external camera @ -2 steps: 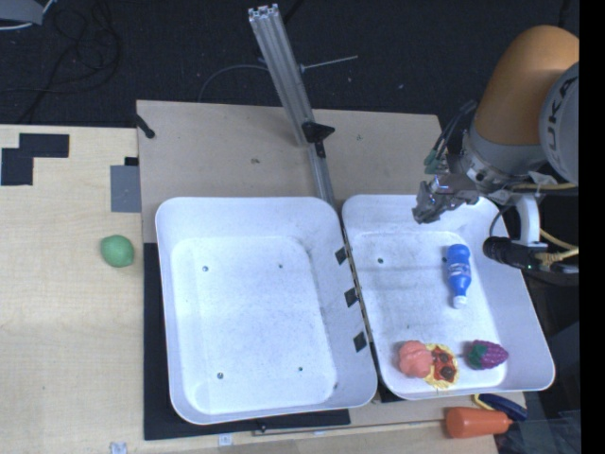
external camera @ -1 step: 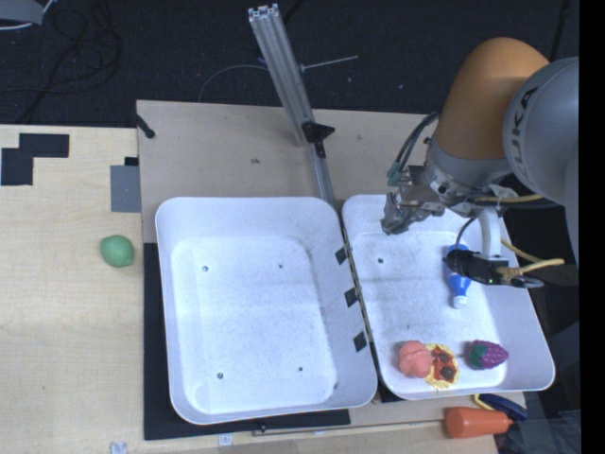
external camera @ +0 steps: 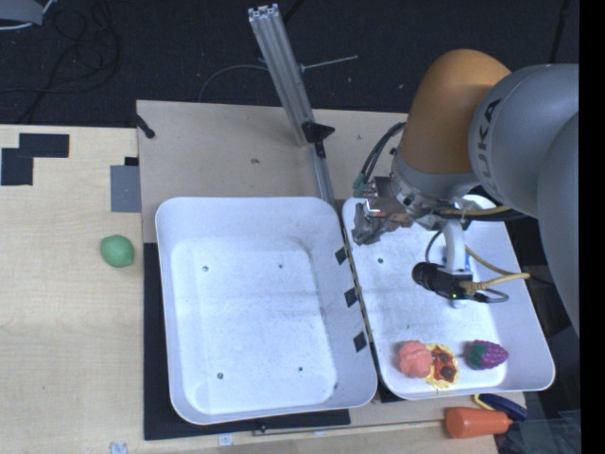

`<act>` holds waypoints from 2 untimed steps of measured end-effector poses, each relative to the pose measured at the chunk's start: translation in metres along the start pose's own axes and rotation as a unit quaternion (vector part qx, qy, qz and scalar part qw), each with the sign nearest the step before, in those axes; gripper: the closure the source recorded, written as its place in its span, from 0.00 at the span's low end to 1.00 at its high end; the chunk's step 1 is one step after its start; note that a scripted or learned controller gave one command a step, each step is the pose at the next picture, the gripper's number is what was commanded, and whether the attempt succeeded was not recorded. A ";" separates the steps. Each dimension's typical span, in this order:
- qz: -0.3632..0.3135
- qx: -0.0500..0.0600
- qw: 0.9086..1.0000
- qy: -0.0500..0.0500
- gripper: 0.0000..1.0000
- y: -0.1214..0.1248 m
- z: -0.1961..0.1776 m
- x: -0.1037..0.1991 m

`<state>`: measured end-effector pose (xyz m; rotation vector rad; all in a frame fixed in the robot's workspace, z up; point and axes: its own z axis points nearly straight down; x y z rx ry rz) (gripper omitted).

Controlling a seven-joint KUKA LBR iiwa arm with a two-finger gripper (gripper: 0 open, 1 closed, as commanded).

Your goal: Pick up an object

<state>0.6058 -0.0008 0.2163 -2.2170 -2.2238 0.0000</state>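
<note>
My gripper (external camera: 367, 223) hangs over the far left corner of the right bin (external camera: 397, 282), close to the wall between the two bins. Nothing shows in it. At the near end of that bin lie a pink lumpy object (external camera: 412, 357), a yellow and red object (external camera: 441, 367) touching it, and a purple grape-like bunch (external camera: 485, 354). All three sit well below the gripper in the view, apart from it. The grey arm with its orange band (external camera: 454, 112) covers the bin's far right part.
The left bin (external camera: 180, 225) lies beside the right one. A green ball (external camera: 117, 251) rests on the bench left of the bins. An orange carrot-like piece (external camera: 475, 422) lies outside the right bin's near edge. A metal rail (external camera: 288, 74) slants behind the bins.
</note>
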 end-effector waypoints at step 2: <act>0.000 -0.001 1.000 0.000 1.00 -0.023 -0.010 0.088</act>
